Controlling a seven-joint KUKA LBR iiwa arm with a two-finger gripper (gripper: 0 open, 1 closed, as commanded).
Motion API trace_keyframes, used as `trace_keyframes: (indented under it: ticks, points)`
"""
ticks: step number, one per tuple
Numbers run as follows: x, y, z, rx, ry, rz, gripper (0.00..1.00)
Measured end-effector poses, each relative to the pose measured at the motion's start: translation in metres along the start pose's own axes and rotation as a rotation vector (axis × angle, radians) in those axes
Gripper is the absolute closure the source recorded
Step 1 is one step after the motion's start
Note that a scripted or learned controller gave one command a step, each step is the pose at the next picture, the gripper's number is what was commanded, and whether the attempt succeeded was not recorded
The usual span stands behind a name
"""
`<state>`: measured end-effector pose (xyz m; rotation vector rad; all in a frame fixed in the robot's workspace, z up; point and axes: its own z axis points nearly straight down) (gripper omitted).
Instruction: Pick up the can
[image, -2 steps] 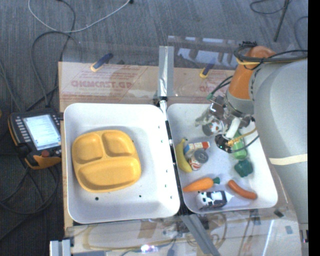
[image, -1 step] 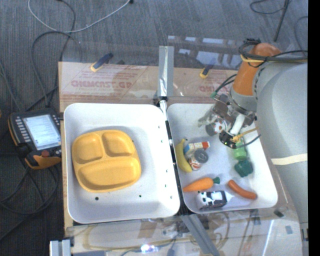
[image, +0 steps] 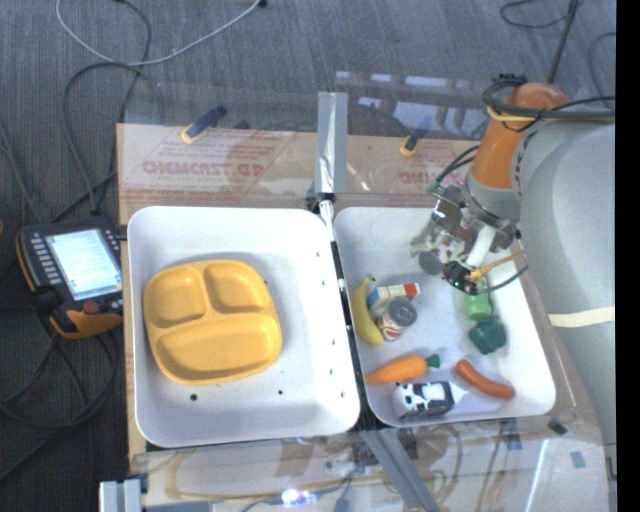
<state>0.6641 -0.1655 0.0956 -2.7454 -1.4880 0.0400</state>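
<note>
The can (image: 397, 305) lay on its side in the right bin (image: 535, 385), beside the banana (image: 364, 315), unlifted; the gripper (image: 452, 250) hovered nearby, farther back, its opening seemingly indiscernible

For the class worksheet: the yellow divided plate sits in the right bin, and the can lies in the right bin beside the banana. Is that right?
Not quite. The camera view shows the yellow divided plate in the left bin, not the right. The rest holds: the can lies in the right bin beside the banana.
</note>
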Motion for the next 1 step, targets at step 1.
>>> trace_keyframes:
  ticks: [1]
  points:
    - [0.0150,-0.0086,-0.0947,-0.026,0.012,0.135,1.00]
